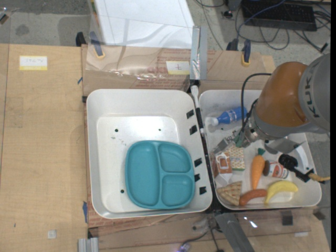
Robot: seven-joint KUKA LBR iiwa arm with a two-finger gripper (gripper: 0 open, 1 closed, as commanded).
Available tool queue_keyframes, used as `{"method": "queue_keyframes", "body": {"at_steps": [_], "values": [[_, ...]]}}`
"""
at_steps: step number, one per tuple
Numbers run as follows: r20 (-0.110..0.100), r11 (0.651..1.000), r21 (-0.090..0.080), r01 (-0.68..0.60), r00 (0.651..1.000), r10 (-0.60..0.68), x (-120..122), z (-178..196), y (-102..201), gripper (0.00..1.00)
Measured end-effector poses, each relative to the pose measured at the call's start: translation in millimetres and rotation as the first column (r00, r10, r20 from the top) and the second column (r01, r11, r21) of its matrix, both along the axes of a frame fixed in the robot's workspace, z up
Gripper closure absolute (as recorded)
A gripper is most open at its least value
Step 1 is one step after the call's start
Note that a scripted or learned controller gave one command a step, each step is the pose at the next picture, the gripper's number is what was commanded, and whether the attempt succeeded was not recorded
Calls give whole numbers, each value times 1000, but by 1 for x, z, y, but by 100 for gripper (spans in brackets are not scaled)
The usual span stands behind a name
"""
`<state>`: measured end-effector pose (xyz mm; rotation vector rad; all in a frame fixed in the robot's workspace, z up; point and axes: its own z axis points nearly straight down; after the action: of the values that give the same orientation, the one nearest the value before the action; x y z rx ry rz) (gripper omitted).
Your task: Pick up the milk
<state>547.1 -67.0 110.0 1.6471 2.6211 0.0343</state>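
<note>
Reaching in from the right, the arm hangs over the right bin, its hand just above the milk carton; whether the hand is clenched cannot be told. A carrot lies beside the carton.

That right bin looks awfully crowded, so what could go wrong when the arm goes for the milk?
1. The milk carton lies pressed against a patterned packet, so the gripper might catch both, or the wrong one.
2. The carrot and sandwich sit close by and could get knocked.
3. The carton is near the right bin's left wall, leaving little room.
</note>
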Motion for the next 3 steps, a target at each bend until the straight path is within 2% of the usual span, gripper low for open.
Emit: {"method": "queue_keyframes", "body": {"at_steps": [1,2,3], "values": [[-1,998,0,-57,998,57,-66,-1,-2,0],[-24,996,9,85,996,-85,-40,-3,0,0],[0,995,7,98,995,-98,-58,-2,1,0]]}}
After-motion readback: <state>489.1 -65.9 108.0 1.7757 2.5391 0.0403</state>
